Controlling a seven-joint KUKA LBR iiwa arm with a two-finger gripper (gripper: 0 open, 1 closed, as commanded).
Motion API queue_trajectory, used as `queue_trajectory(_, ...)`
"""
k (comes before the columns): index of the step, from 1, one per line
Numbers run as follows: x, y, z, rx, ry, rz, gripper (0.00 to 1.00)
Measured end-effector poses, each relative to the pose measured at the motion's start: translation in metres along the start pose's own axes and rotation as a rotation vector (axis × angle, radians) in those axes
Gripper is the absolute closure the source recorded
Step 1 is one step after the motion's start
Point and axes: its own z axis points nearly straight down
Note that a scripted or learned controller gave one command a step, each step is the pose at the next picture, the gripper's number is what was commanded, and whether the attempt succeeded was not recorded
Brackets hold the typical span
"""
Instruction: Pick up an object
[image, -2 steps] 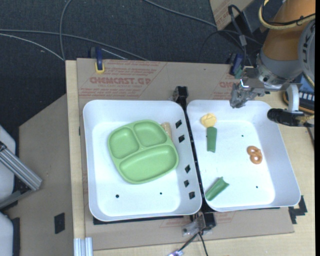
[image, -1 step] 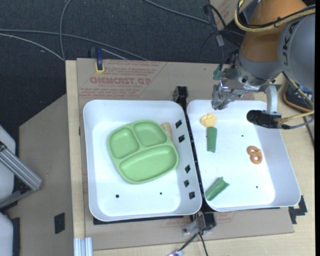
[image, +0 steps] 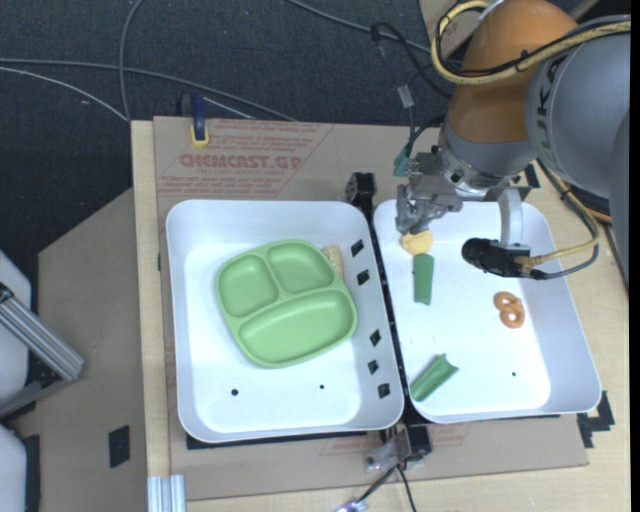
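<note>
Grasp not yet made: the gripper (image: 414, 222) hangs directly over the small pale-yellow piece (image: 416, 241), which lies in the right shallow white bin (image: 560, 330) beside a green stick (image: 423, 278); its opening cannot be told, and closing and lifting remain.

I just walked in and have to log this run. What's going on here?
The arm's gripper is down in the right bin, right above a small yellow piece at its far left corner; whether it grips it, I cannot tell. A green stick, an orange pretzel-shaped piece and another green piece lie loose nearby. The left bin holds a green divided plate.
</note>
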Motion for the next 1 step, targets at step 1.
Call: queue_trajectory(1, 0.0424, -0.0075, 0.0077, -0.001, 0.0, -0.001, 1.0)
